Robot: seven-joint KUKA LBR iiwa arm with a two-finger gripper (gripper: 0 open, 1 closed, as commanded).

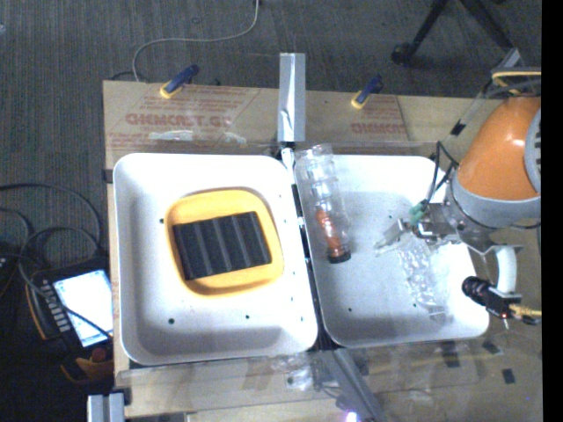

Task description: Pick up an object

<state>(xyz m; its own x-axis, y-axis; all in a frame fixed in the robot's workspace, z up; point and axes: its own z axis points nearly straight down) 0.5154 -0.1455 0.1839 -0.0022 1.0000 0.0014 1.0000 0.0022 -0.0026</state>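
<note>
A clear plastic bottle (324,202) with an orange-brown lower part and a dark cap lies along the left wall of the right bin (369,323). A crinkled clear plastic piece (422,278) lies near that bin's right side. In the left bin (141,192) sits a yellow-rimmed object with a black ridged top (223,241). My gripper (398,231) hangs over the right part of the right bin, just above the clear plastic piece and well to the right of the bottle. Nothing visible sits between its tips.
The grey arm with its orange band (500,161) reaches in from the right over the bin's rim. Two blue-and-yellow clamps (179,80) (367,91) hold the board behind the bins. A metal strip (291,104) stands at the back between the bins.
</note>
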